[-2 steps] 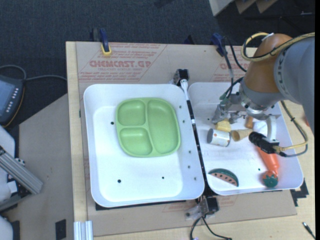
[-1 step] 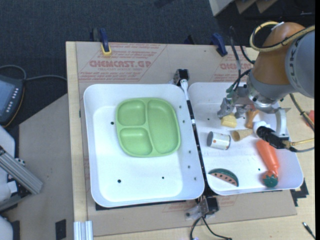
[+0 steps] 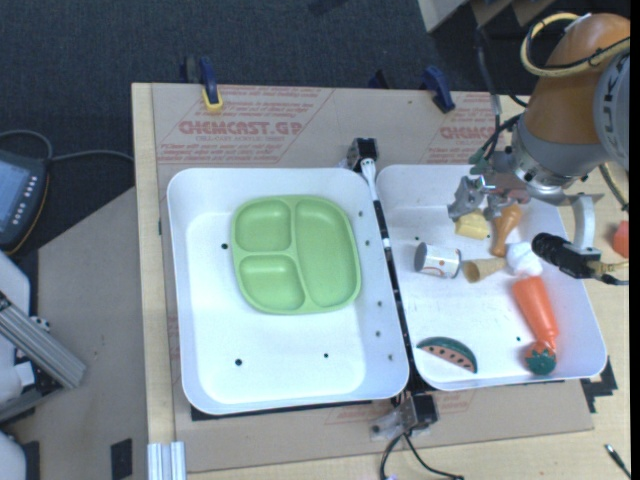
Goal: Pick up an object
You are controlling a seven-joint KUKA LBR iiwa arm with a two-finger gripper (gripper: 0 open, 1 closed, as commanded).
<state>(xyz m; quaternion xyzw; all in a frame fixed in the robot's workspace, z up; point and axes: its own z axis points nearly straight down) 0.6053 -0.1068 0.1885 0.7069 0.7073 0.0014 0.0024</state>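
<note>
My gripper (image 3: 479,208) hangs over the back of the right bin (image 3: 440,183), open, with nothing between its fingers. Just below it lies a yellow wedge-shaped toy (image 3: 472,227), and an orange bottle-shaped toy (image 3: 505,224) leans next to it. Nearer the bin's middle are a small white can on its side (image 3: 437,260), a tan cork-like piece (image 3: 480,270) and a white lump (image 3: 522,258). An orange carrot with a green end (image 3: 537,316) lies toward the front right. A watermelon slice (image 3: 447,354) sits near the front edge.
The left bin (image 3: 200,268) holds a green divided plate (image 3: 296,253). A black divider with a clamp (image 3: 364,154) runs between the bins. The arm's grey and orange body (image 3: 570,98) looms over the right bin's back corner. A black part (image 3: 560,253) juts out at the right.
</note>
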